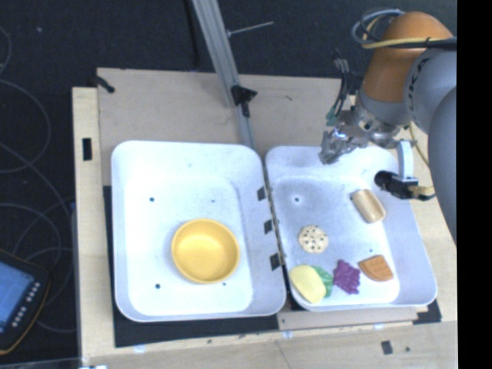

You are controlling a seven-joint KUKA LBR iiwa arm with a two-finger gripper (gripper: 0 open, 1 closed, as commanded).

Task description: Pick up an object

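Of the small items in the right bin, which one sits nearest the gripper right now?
The tan cylinder, lying near the bin's right wall, is nearest the gripper. The cookie sits farther down, and the other three lie along the bottom edge.

Right bin — tan cylinder (367,205), cookie (313,239), yellow fruit (308,283), purple grapes (347,276), orange wedge (377,268)

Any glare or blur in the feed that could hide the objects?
Camera view: the right bin is overexposed near the gripper, washing out its far rim; the frame is soft, so the cookie and purple piece lack fine detail; the yellow bowl reads clearly.
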